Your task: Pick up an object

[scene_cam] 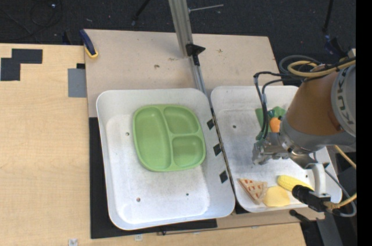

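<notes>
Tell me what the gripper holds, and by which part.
Cannot be told. The gripper is low in the right bin, beside a green and orange item, and the arm hides its grasp.

In the right bin's near corner lie three small pieces close together: a tan, waffle-patterned wedge (252,188) on the left, a pale yellow lump (276,197) just beside it, and a brighter yellow corn-like piece (289,182) a little farther back. A green item (278,113) with an orange bit (274,122) sits farther off, partly hidden.
</notes>
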